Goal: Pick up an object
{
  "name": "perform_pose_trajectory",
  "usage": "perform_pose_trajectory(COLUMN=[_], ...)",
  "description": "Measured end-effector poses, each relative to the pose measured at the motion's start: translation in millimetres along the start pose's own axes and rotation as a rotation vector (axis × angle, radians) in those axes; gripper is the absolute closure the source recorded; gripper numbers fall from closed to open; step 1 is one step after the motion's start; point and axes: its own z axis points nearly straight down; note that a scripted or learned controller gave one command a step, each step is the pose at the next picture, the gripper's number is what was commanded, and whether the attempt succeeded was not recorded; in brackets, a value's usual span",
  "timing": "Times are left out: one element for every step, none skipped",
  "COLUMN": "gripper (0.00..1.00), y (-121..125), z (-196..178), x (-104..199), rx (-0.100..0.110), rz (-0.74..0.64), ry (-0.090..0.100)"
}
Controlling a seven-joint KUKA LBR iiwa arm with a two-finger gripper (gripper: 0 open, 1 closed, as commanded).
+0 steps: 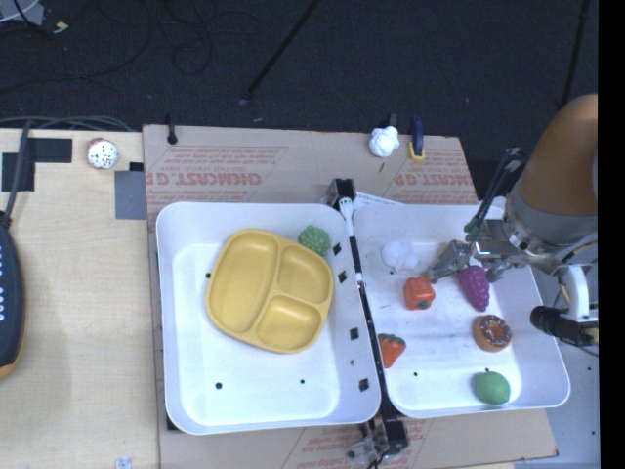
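Observation:
In the right bin (pixel 547 384) lie several toy foods: purple grapes (pixel 475 287), a red pepper (pixel 418 293), a white lump (pixel 397 254), a chocolate donut (pixel 491 332), a green lime (pixel 491 387) and an orange-red piece (pixel 391 348) by the divider. My gripper (pixel 473 265) hangs low over the bin's upper right, just above the grapes. It is open, one finger spread to the left of the grapes and one to the right. The grapes rest on the bin floor and look unlifted.
The left bin (pixel 186 379) holds a yellow divided plate (pixel 270 289) and a green broccoli piece (pixel 314 239) at its back right corner. A white ball (pixel 384 142) and a blue-yellow item (pixel 417 141) lie on the cardboard behind the bins.

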Motion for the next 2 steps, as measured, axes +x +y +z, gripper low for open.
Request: perform_pose_trajectory(gripper=[1.0, 1.0], y=[0, -1], z=[-10, 10], x=[-1, 16], rx=[0.001, 0.003], rz=[0.001, 0.0], ry=[0.001, 0.001])
